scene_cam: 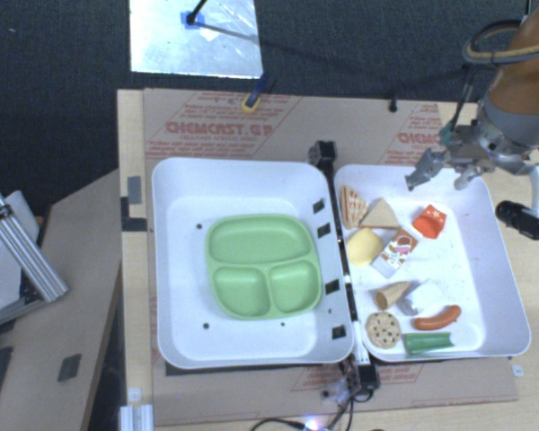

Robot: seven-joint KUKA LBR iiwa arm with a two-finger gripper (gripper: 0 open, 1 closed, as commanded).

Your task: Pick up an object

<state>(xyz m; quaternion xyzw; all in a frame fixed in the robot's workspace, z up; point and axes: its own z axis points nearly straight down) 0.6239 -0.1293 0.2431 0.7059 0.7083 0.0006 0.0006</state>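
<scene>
My gripper (445,173) hangs over the far edge of the right bin (499,272), fingers spread open with nothing between them. Below it in that bin lie toy foods: a red-orange block (429,222), a tan sandwich wedge (380,214), a waffle slice (353,206), a yellow cheese piece (363,246), a small printed carton (397,250), a cone (391,294), a sausage (437,317), a cookie (383,329) and a green bean pod (428,341). The red-orange block is the nearest to the gripper, a little toward the camera from it.
The left bin (175,241) holds a green divided plate (262,266). A black hinge strip (334,241) runs between the two bins. A shiny metal sheet (196,25) lies beyond the bench. The arm's grey wrist and orange band (521,70) rise at the upper right.
</scene>
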